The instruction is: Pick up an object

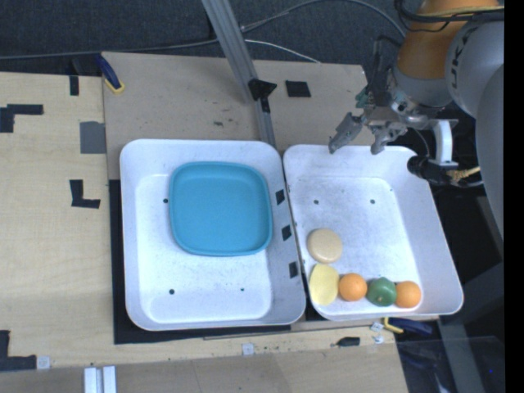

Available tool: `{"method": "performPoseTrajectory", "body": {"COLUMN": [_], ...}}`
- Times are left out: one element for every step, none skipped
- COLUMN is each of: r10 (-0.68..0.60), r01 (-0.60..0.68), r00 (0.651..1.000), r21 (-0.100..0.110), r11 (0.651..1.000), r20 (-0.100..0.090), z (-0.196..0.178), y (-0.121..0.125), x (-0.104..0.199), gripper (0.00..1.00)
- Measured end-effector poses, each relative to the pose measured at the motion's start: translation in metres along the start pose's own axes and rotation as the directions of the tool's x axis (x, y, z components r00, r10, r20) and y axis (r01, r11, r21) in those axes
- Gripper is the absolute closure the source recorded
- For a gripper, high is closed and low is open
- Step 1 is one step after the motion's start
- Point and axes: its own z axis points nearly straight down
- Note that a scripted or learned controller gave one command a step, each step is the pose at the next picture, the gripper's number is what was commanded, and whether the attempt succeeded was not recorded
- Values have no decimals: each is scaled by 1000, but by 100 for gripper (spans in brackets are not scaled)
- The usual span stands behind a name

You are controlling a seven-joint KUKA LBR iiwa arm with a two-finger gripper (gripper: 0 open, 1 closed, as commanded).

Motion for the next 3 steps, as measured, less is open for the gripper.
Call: {"method": "performPoseTrajectory", "body": {"r10": [1, 0, 0], "r01": [-1, 0, 0], "r00": [1000, 1000, 1000], "r21": [4, 6, 2], "r11": [1000, 1000, 1000], "r20": [0, 0, 1], "z": [47, 108, 142], "y": [-7, -3, -3], "x": [-5, -8, -7], "gripper": [0, 0, 0]}}
